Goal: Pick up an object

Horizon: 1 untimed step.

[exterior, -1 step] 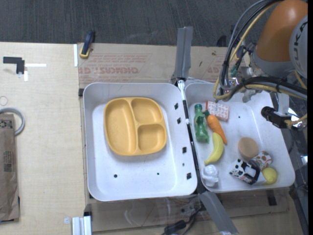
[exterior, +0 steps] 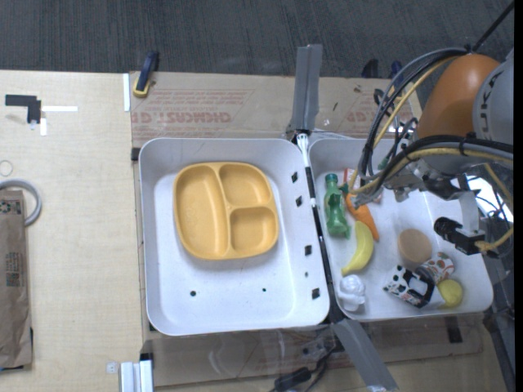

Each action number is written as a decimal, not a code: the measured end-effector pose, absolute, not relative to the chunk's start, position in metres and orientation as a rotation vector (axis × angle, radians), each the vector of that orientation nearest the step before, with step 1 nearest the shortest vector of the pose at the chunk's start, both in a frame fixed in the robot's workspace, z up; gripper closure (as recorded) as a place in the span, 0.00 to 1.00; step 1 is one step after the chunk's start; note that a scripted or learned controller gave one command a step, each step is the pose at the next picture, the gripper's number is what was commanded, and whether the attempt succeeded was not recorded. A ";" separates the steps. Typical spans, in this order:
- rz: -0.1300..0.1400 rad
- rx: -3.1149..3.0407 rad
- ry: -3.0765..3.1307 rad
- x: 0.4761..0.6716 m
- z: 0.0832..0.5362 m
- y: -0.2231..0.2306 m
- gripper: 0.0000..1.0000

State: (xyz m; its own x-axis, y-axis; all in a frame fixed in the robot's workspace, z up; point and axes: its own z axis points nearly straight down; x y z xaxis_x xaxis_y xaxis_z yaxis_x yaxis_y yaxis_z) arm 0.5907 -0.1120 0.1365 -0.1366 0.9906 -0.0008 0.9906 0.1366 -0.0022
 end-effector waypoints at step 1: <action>0.003 -1.709 -2.639 0.583 0.092 -0.103 0.00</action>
